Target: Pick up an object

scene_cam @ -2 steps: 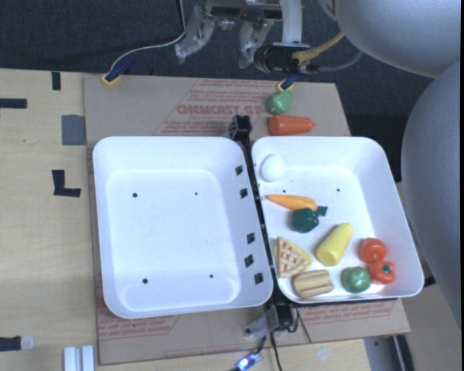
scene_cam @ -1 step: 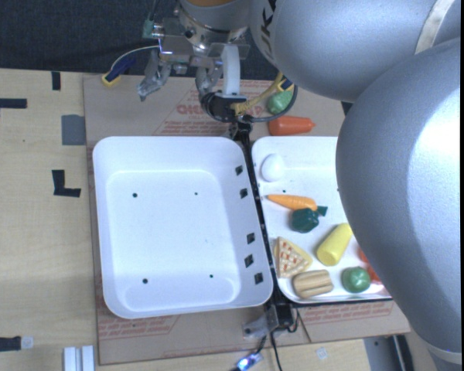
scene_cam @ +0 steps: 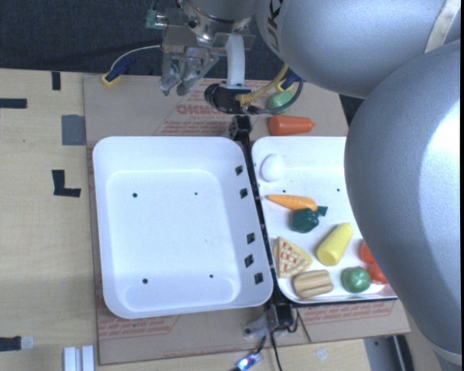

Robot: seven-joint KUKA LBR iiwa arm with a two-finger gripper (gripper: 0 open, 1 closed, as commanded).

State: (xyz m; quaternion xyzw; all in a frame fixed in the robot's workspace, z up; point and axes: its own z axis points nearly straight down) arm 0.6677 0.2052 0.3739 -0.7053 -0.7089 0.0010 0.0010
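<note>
My gripper (scene_cam: 184, 74) hangs high at the back of the camera view, over the cardboard behind the left bin (scene_cam: 108, 161). It is well apart from the toys. The right bin (scene_cam: 325, 149) holds a white egg (scene_cam: 271, 167), an orange carrot (scene_cam: 291, 202), a dark green vegetable (scene_cam: 304, 220), a yellow piece (scene_cam: 334, 243), a pizza slice (scene_cam: 290, 256), a bread roll (scene_cam: 312, 283), a green ball (scene_cam: 356, 279) and a red piece (scene_cam: 370, 257) partly hidden by the arm.
The grey arm (scene_cam: 402, 130) covers the right bin's right side. A red-orange toy (scene_cam: 291, 124) and a green one (scene_cam: 281, 99) lie on the cardboard behind the right bin, beside black cabling (scene_cam: 220, 97).
</note>
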